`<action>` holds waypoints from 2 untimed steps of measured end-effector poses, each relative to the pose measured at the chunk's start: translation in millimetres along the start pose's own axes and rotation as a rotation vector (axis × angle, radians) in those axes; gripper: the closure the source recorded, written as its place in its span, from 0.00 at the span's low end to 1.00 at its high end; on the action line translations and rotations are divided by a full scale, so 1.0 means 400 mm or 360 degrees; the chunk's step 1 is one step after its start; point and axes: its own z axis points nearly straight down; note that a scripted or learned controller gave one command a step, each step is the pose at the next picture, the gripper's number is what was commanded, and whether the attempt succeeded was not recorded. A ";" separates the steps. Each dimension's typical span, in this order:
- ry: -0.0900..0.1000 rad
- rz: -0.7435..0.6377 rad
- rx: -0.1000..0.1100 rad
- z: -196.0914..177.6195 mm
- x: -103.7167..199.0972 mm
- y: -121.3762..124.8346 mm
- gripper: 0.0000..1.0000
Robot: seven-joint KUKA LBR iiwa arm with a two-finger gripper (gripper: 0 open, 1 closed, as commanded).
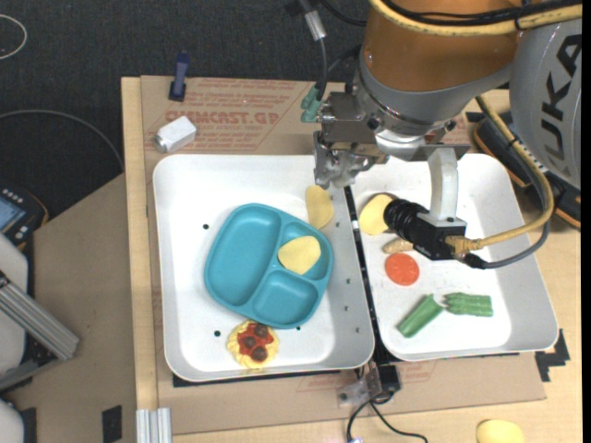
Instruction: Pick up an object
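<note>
My gripper point(334, 175) hangs over the divider between the two bins, at the left bin's point(177, 247) back right corner. Right below its tip lies a pale yellow slice point(319, 207), touching or nearly touching it; I cannot tell whether it is gripped. A blue divided plate point(251, 268) sits in the left bin with a yellow wedge point(299, 254) in one compartment. A small toy pizza point(253, 342) lies at that bin's front.
The right bin point(522, 266) holds a yellow round piece point(372, 216), a red disc point(402, 269), a green cucumber point(420, 315) and a green pod point(469, 305). A black cylinder on the arm point(421, 230) hangs over this bin. A white block point(175, 134) lies behind the bins.
</note>
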 end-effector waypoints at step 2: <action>0.0000 -0.0001 0.0003 -0.116 0.080 -0.078 1.00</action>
